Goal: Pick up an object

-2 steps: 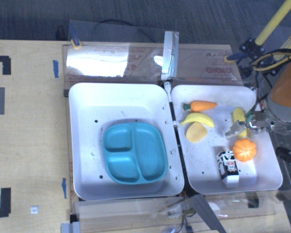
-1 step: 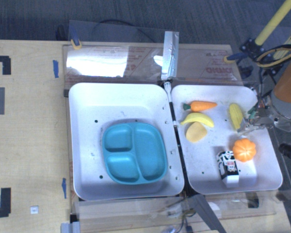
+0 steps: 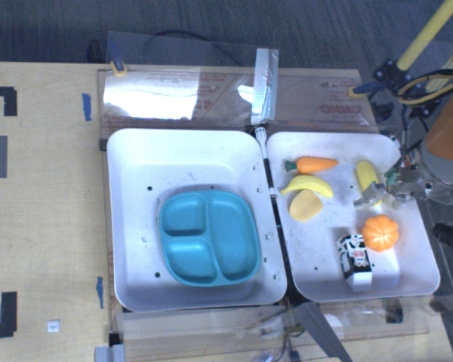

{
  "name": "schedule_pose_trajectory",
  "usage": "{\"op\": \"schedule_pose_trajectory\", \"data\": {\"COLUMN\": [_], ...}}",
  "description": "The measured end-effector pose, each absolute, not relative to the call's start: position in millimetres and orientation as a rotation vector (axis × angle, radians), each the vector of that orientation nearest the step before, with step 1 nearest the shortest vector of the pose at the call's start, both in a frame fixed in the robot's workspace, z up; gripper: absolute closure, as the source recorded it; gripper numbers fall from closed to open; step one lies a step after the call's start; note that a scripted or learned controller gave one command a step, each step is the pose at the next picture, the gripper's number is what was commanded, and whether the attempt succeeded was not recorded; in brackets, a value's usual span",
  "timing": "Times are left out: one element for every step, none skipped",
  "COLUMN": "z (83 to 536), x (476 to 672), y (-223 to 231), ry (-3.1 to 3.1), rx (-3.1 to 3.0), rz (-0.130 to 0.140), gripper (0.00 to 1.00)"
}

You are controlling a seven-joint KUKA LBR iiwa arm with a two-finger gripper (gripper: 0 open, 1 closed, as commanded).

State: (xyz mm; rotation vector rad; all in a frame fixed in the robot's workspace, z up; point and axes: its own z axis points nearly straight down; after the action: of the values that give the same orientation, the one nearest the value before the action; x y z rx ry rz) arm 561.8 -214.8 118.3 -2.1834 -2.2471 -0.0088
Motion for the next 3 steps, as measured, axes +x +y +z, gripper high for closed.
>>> {"op": "schedule_pose_trajectory", "data": {"z": [180, 92, 102], "x": [574.8, 581.7, 582.1], "y": [-224, -202, -204], "ry": [-2.192, -2.211, -2.213], "rx": [-2.258, -2.229, -2.233], "rz": [-0.004, -0.011, -0.009], "gripper": [0.00, 0.00, 1.00]}}
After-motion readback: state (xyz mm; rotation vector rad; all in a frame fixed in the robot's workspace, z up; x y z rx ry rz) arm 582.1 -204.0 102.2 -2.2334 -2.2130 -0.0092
